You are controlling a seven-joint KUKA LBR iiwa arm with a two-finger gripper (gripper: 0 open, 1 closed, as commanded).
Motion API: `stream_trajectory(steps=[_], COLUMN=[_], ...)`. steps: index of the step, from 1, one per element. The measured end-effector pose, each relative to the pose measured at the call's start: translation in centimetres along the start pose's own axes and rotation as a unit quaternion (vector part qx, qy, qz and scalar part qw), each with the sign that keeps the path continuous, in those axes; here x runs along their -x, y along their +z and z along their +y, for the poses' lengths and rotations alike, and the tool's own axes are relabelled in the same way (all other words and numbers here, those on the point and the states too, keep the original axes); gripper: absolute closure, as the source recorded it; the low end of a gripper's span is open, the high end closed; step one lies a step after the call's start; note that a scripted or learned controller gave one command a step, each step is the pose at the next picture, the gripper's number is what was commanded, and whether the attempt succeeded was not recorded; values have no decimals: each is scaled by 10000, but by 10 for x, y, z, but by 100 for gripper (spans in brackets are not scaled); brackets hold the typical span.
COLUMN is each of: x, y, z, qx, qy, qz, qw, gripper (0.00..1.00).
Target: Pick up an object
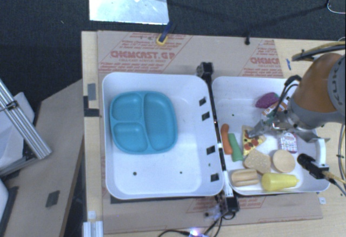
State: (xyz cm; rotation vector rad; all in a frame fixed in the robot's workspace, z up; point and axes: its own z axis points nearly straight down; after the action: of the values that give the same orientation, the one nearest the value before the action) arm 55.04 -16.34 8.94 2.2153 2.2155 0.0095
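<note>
Scanning left to right: left bin (157, 176) carries a blue divided plate (144, 122), nothing else worth grabbing there. Right bin (238, 98) has all the toy food, packed toward its near half: orange carrot (225, 139) and green bean (234, 147) lying side by side at the left wall, pizza slice (252, 140) just right of them, hot dog bun (244, 177) at the near edge, bread slice (257, 161) above it, round cookie (283, 161), yellow banana-like piece (279, 180), purple piece (266, 100) alone further back.

Arm (319, 95) comes in from the right; claw (275, 125) hangs over the pizza slice / cookie area. Can't tell if it's spread or pressed together, and nothing visibly pinched.

Judgement: approach phase, no pick yet. Pizza slice is flat and touching its neighbours, so a poor target. Better bets look like the purple piece, which sits well apart from the rest, or the yellow piece, chunky with a free side. Line up across the short axis, descend straight, close centred so neighbours don't get nudged, lift vertically clear of the bin wall.
</note>
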Motion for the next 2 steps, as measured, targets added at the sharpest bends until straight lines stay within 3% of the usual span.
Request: stream_trajectory(steps=[1, 2], x=[0, 7], y=[-13, -70], z=[3, -3], qx=[39, -19], qy=[-4, 1], qz=[-9, -3], qw=[10000, 10000], gripper=[100, 100])
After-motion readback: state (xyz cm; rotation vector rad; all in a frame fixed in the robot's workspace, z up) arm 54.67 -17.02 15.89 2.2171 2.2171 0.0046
